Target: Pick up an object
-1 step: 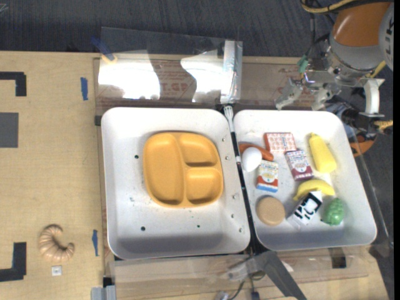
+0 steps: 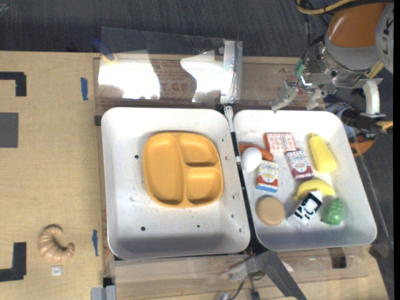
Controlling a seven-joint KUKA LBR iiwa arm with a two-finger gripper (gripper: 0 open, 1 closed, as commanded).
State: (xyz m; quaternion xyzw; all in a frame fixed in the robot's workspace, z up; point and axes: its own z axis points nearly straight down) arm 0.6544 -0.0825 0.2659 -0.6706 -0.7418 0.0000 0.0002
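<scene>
The right bin (image 2: 359, 230) holds several small items: a white egg (image 2: 251, 160), a red carton (image 2: 279, 142), a small white and orange carton (image 2: 268, 176), a maroon carton (image 2: 299, 164), a yellow corn-like piece (image 2: 322, 153), a banana (image 2: 314, 188), a black and white box (image 2: 307, 209), a green vegetable (image 2: 335, 211) and a tan round disc (image 2: 271, 210). My gripper (image 2: 292, 102) hangs over the bin's far rim, above and behind the red carton. It is open with nothing between its fingers.
The left bin (image 2: 119, 186) holds a yellow divided plate (image 2: 184, 168). A toy croissant (image 2: 55, 244) lies on the cardboard bench at the lower left. A clear plastic sheet (image 2: 169, 74) stands behind the left bin. The arm's orange band (image 2: 356, 24) is at the top right.
</scene>
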